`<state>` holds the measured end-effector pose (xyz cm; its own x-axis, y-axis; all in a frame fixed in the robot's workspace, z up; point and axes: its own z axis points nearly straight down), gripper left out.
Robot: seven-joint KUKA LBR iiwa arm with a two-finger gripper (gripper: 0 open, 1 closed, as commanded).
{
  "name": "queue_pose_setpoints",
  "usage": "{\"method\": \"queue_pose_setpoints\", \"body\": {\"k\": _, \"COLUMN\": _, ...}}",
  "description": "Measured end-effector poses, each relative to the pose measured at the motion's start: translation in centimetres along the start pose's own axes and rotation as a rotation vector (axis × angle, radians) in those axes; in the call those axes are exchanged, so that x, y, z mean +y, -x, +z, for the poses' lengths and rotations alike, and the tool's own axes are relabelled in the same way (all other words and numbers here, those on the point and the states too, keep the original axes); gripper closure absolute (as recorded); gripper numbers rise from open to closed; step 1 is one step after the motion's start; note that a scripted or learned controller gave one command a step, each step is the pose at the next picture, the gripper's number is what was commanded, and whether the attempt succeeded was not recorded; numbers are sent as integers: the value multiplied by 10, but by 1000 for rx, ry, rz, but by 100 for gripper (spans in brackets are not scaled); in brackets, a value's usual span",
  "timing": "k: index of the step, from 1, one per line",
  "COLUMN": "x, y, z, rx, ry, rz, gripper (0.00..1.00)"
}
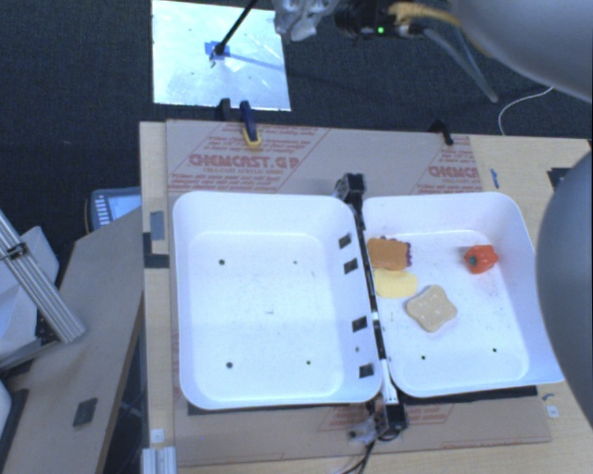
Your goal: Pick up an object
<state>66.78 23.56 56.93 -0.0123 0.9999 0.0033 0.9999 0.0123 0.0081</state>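
Observation:
The right bin (505,356) holds several toy food pieces. An orange-brown slab with a purple edge (389,253) lies by the bin's left wall. A flat yellow piece (397,284) sits just below it. A beige toast-shaped piece (431,308) lies near the bin's middle. A red-orange pepper-like piece (480,259) rests toward the right. My gripper (298,18) hangs high at the top edge of the view, far beyond the bins and well away from every piece.
The left bin (264,305) stands beside the right one, joined by black clips along the shared wall (359,296). A shiny metal sheet (220,56) lies behind the bench. The grey arm (565,268) looms along the right side.

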Motion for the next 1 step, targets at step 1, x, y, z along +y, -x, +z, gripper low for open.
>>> {"method": "queue_pose_setpoints", "body": {"k": 1, "x": 0, "y": 0, "z": 0, "rx": 0, "ry": -1, "rz": 0, "gripper": 0}}
